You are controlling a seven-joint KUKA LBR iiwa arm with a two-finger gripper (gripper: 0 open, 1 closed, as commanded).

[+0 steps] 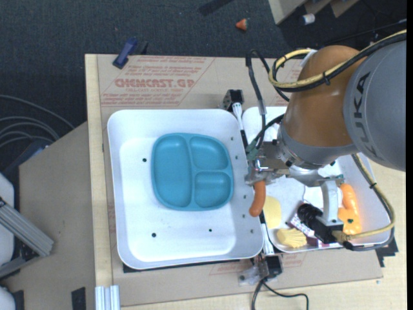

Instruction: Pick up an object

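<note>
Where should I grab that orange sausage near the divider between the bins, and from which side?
Grip the sausage across its narrow middle, coming straight down from above. It lies flat and elongated, roughly along the left wall of the right bin, so close the end effector across its short width.

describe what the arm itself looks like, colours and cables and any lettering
The arm is bulky and rounded, grey, with a wide orange band above the wrist. Part of the black KUKA lettering shows on the grey shell. Black and yellow cables loop around its top, and a metal gripper sits at the end.
</note>
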